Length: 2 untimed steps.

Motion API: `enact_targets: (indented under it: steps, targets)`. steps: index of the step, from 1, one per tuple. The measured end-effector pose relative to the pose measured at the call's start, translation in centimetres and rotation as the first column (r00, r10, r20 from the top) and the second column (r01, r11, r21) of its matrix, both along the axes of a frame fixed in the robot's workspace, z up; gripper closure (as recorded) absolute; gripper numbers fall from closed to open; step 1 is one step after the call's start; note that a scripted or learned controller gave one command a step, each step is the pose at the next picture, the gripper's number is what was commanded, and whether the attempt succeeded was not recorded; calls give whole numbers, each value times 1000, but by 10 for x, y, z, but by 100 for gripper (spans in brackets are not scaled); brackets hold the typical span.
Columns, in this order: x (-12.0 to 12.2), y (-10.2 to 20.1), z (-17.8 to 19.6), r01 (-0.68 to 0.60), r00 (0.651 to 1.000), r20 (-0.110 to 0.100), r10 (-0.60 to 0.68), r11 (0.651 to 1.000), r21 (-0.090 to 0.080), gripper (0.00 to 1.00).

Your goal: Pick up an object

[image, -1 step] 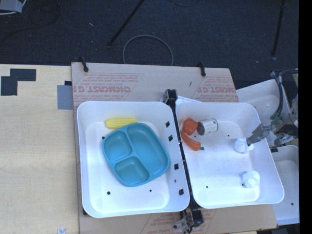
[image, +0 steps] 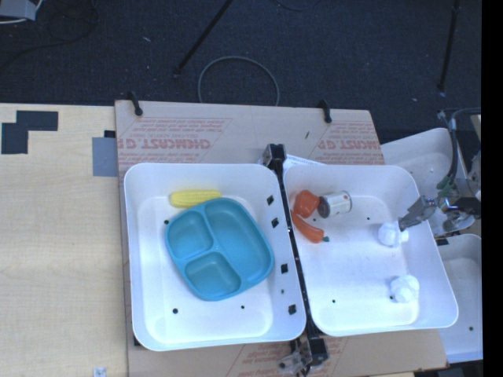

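Note:
The right bin [image: 424,305] holds an orange cup-like piece [image: 305,203], an orange curved piece [image: 310,231], a small silver can [image: 335,203] lying on its side, and two white lumps [image: 389,233] [image: 405,288]. At the right bin's right rim a grey metal part that looks like my gripper [image: 428,212] reaches in. Its tip ends just beside the upper white lump. No object shows held in it.
The left bin [image: 141,305] holds a blue divided plate [image: 218,247] with a yellow corn cob [image: 195,198] behind it. A black divider [image: 284,242] with clips runs between the bins. Cardboard lies under both bins, and a wooden benchtop [image: 55,250] is at the left.

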State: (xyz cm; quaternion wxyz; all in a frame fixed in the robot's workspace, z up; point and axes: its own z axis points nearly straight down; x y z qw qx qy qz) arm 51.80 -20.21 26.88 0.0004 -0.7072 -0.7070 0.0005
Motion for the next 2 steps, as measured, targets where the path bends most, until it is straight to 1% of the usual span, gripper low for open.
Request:
enact_targets:
  steps: [1, 2]
  targets:
    - [-7, -7, -56, 1, 1000, -6, -1, 1000, 3, 0]
    - [-14, -5, -101, 0, 1000, -5, 0, 1000, 3, 0]
